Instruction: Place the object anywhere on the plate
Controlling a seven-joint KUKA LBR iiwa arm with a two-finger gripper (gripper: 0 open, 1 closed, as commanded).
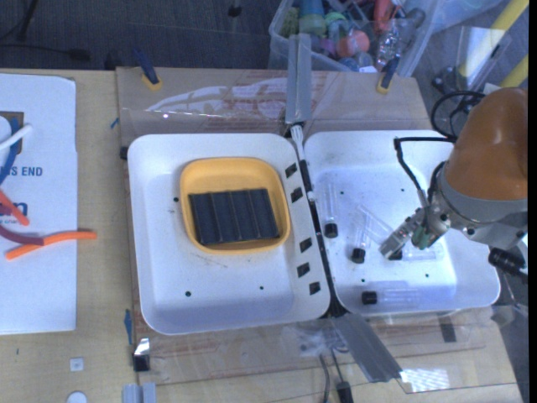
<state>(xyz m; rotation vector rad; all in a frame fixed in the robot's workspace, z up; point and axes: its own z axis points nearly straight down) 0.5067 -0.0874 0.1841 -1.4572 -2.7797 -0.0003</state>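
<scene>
A yellow square plate [228,168] sits in the left bin [159,250]. A dark grey ribbed slab [233,217] lies flat on it and covers most of its floor. My gripper [394,246] is low over the middle of the right bin [457,285], well to the right of the plate. The grey wrist and orange band [495,145] rise behind it. I see nothing clearly held at its tip.
Small black pieces [358,256] lie on the right bin's floor near the gripper, another [369,297] by the front rim. Black clips [304,244] line the divider between the bins. A clear tub of coloured toys [352,15] stands behind the bench.
</scene>
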